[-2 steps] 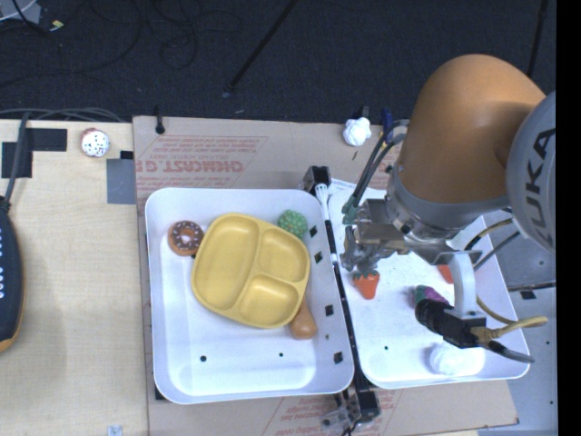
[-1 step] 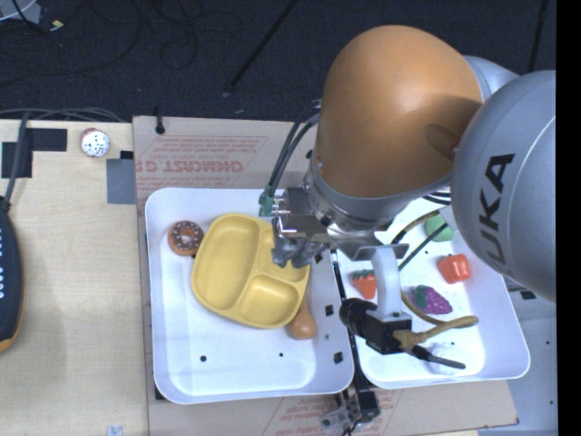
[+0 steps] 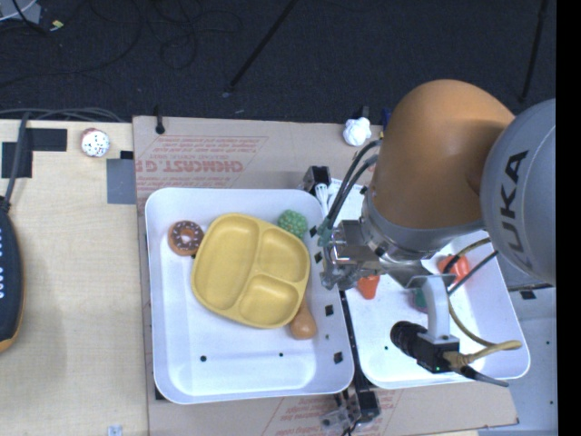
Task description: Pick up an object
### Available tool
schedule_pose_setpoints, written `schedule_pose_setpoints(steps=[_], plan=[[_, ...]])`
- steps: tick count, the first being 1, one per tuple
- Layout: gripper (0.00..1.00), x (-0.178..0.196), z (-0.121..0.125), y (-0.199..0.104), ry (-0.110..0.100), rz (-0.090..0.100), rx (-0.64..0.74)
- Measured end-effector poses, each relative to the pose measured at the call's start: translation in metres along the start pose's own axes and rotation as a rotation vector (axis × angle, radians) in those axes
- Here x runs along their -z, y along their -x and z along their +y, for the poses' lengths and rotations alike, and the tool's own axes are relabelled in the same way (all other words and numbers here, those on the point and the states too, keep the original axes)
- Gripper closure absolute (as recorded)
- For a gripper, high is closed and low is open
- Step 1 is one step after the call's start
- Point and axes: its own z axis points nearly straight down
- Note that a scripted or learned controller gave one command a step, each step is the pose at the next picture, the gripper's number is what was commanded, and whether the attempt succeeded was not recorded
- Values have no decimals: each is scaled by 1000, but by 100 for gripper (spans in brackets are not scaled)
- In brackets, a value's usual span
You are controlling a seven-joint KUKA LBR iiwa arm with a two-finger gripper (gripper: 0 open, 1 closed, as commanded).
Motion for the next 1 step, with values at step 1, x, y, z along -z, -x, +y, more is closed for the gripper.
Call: schedule_pose_setpoints(steps=[1], plan=[[100, 76, 1, 32, 15, 4, 5]])
